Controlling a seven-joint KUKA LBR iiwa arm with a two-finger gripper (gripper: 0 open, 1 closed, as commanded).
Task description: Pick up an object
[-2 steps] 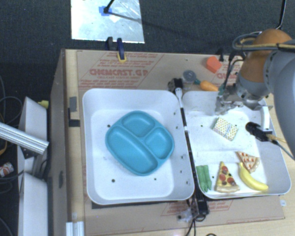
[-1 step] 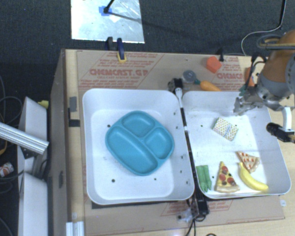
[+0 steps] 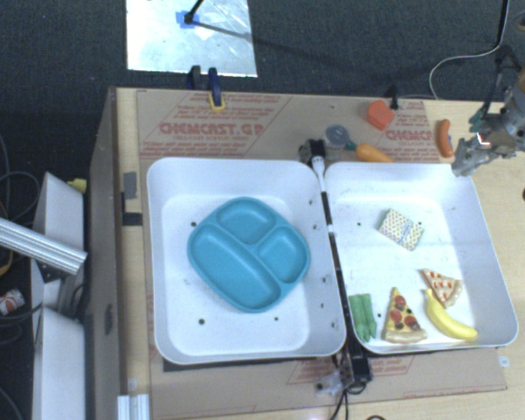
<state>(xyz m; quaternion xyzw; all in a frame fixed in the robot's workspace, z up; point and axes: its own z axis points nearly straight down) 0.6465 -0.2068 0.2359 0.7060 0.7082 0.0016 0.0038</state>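
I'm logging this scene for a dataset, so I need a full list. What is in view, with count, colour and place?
bins: 2, white, side by side on the bench
divided plate: 1, blue, in the left bin
patterned block: 1, white with yellow and blue, upper part of the right bin
pizza slices: 2, yellow and red, near edge of the right bin
banana: 1, yellow, right bin's near right corner
green piece: 1, green, right bin's near left corner
carrot: 1, orange, on the board behind the right bin
orange block: 1, on the board behind the right bin
sausage: 1, orange-red, behind the right bin
gripper: 1, grey, above the right bin's far right corner
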